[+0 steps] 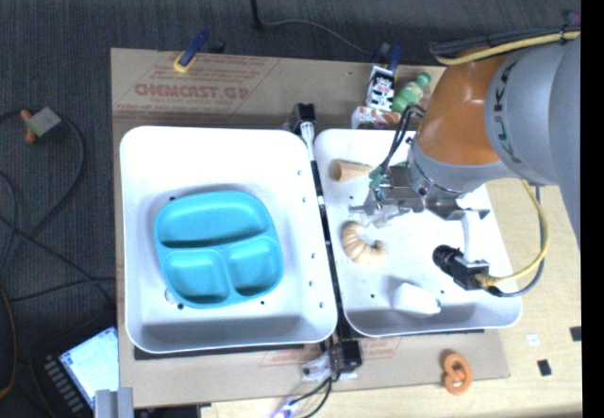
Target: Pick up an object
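Reaching in from the right, the grey arm (528, 114) with its orange band bends down over the right-hand white bin (500, 312), its pincer (376, 209) low above the bin floor; whether the pincer is wide or narrow cannot be told from this angle. Just below the pincer lies a tan croissant-shaped toy (362, 242), its long axis running roughly across the bin from left to right, its curved ends turned upward. Above and to the left of the pincer rests a small cone (347, 170), its long axis near level and its narrow tip pointing right. Below and to the right of the pincer sits a white block (415, 298). Well to the left, the other white bin (142, 312) on the tabletop (189, 91) holds a blue divided tray (219, 248).
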`<state>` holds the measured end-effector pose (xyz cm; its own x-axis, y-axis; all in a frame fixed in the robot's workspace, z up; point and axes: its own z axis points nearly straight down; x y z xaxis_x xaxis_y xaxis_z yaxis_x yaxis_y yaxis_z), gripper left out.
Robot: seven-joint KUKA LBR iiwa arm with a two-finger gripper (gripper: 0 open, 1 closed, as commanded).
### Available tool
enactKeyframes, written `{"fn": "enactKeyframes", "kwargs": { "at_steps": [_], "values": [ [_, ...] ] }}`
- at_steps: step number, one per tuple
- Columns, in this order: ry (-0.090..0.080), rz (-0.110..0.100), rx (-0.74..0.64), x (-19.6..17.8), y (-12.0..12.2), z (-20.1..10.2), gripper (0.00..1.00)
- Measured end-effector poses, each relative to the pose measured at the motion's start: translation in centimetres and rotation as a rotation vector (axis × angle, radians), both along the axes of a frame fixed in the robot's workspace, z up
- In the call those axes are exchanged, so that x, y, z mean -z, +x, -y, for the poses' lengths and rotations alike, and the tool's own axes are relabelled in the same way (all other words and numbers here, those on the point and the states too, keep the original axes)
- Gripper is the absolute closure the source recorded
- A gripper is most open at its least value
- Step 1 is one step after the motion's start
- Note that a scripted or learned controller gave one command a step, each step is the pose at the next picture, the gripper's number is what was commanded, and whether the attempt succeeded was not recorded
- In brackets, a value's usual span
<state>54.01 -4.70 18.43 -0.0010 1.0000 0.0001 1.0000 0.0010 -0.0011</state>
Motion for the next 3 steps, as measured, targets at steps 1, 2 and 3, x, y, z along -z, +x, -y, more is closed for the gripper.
{"fn": "enactKeyframes", "kwargs": {
  "at_steps": [1,2,3],
  "values": [
    [0.0,-0.001,0.001,0.0,0.0,0.0,0.0],
    [-0.001,-0.002,0.002,8.9,-1.8,6.0,0.0],
    [0.0,-0.002,0.002,7.9,-1.7,6.0,1.0]
  ]
}}
